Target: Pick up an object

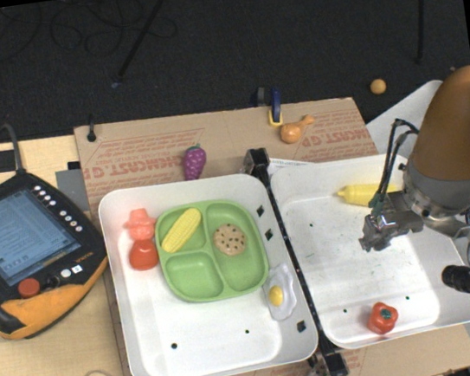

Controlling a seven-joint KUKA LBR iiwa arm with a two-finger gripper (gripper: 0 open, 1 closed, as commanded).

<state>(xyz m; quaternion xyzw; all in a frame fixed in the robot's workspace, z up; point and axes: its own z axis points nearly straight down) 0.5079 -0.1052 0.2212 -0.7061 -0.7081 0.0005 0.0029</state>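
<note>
Only one camera, looking down at a slant, so I'll use the right bin (340,333) as my landmark. The gripper (376,232) sits over the middle of that bin, a bit toward its right side, and honestly I can't tell whether it's spread or closed, it's just a dark blob at this angle. Nothing visibly between it.

Two candidates inside that bin: a yellow banana-ish piece (359,195) up near the bin's far edge, close to the gripper, and a red tomato (382,317) down at the bin's near edge, well apart from it.

My guess is the banana piece is the sensible target, since it's closest. To do it well I'd centre over the thick part and come straight down, keeping off the bin wall behind it.

Looks-wise: it's bright yellow, elongated, lying flat, its right end hidden behind the arm's cable. The tomato is small, round, glossy red with a greenish top.
</note>
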